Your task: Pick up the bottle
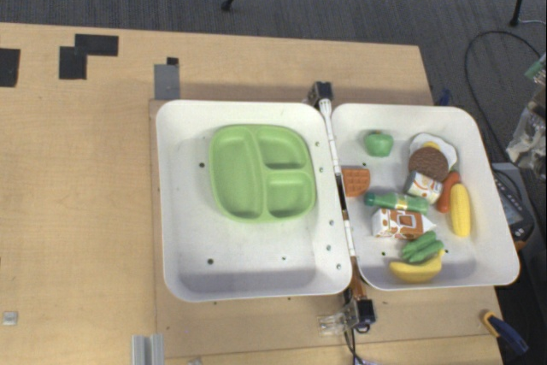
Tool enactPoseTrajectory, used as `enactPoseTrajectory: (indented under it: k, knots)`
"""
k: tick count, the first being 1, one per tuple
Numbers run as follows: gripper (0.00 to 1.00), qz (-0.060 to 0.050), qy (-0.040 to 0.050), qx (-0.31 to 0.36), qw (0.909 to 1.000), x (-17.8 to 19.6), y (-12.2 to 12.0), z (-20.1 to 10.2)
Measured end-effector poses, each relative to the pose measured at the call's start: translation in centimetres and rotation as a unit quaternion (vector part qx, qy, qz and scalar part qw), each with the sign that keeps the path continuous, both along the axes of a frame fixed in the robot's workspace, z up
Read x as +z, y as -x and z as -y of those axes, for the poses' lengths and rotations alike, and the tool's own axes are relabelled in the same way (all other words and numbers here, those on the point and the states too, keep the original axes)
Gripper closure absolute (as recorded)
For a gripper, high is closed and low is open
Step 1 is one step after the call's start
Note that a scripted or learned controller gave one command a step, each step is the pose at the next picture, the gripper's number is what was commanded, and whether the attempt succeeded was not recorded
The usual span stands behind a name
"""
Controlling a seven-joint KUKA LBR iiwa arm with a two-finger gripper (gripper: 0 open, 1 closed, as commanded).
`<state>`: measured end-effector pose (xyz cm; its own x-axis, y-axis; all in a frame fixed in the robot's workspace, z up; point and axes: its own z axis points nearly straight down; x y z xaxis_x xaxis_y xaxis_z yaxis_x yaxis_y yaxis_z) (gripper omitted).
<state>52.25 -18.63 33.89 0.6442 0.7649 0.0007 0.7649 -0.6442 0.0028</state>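
- Since the arm reaches in from the right and sits beyond what can be seen, I cannot tell how the hand stands, spread or pressed together.
- Lying on its side in the right bin [479, 132], the bottle [397, 202] is a small green toy with a yellow band near its right end.
- It touches or nearly touches the carton [400, 223] below it and the small box [422, 185] at its upper right; the waffle [355, 181] sits just beside its left end.
- Its long axis runs left to right, tilted slightly down toward the right; which end is the cap I cannot tell.
- Judging by looks, it is light, stiff, smooth plastic, likely to roll or slip.
- Best hold: across the narrow middle, squeezing its long sides, from above.
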Motion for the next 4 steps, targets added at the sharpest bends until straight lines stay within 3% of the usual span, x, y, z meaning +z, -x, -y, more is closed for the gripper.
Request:
enactPoseTrajectory:
  k: [1,2,3,4]
  knots:
    - [1.0,-0.001,-0.0015,-0.195,0.9808,-3.9,-3.4,-7.9]
    - [1.0,0.0,0.0001,0.006,1.0,-0.7,-0.4,-0.7]
    - [1.0,-0.002,-0.0013,-0.138,0.9905,-5.4,-3.8,-5.9]
    - [1.0,-0.001,-0.0014,-0.123,0.9923,-5.6,-2.8,-12.8]
